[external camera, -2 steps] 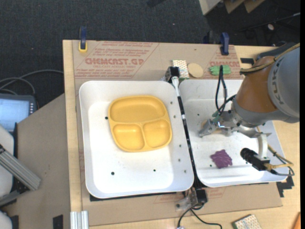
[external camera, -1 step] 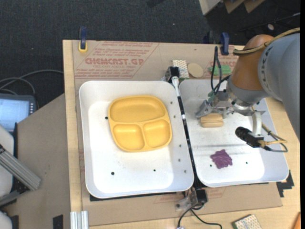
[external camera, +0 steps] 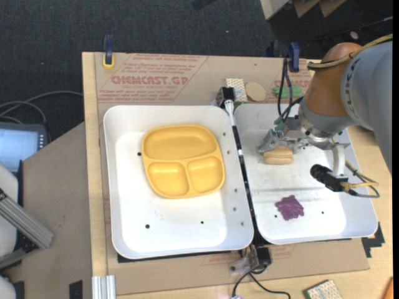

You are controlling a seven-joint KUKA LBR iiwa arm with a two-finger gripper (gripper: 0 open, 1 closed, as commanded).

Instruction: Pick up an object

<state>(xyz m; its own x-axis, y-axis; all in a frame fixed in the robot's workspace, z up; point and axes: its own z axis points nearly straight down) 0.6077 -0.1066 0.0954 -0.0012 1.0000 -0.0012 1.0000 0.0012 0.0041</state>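
A yellow divided plate (external camera: 183, 159) sits alone in the left bin (external camera: 124, 229), its three compartments bare, at about nine o'clock from the arm's working end. Across the ridge where the bins meet, in the right bin (external camera: 349, 220), the gripper (external camera: 282, 143) is low over a tan bread-roll-shaped object (external camera: 278, 157), which lies just at six o'clock of the metal fingers (external camera: 269, 143) in the bin's upper half. From this slanted view it cannot be told whether the jaws stand wide or narrow, nor whether they touch the roll. A purple crumpled object (external camera: 290, 207) lies well apart, toward five o'clock of the roll, near the bin's lower edge. A black cylindrical part (external camera: 327, 177) juts beside the wrist at four o'clock.

Judging by the layout, the roll is the likely target. A clean grasp would call for centring the fingers across its short width, descending until they straddle it near the bin floor, closing squarely, then lifting straight up so the rounded shape does not squirt sideways.
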